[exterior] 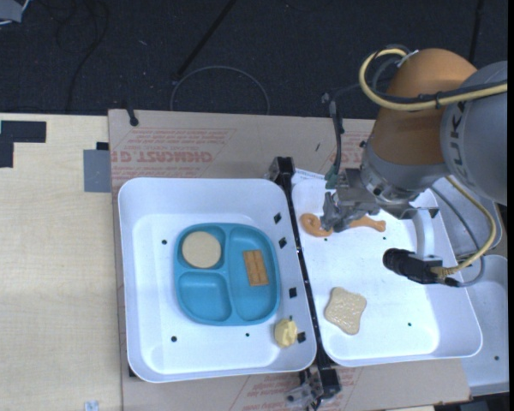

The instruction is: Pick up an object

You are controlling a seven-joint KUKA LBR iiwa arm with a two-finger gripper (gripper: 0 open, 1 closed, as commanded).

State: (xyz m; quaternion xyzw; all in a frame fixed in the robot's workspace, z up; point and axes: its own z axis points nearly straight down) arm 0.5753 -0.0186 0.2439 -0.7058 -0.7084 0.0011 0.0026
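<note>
The orange croissant-shaped toy (343,224) lies in the far part of the right bin (463,332), close to the divider, and it seems the likeliest thing to be picked, since the tool (335,216) is down right over its middle. Whether the tool is spread or pressed together I cannot tell; the wrist hides it. The arm (428,118) reaches in from the right and bends steeply down, wrist pointed at the bin floor. A tan cracker (345,310) lies nearer in the same bin. The left bin (146,349) carries a blue tray (214,302) with a round biscuit (200,249) and a wafer (255,267), kept apart from a yellow lump (285,332).
</note>
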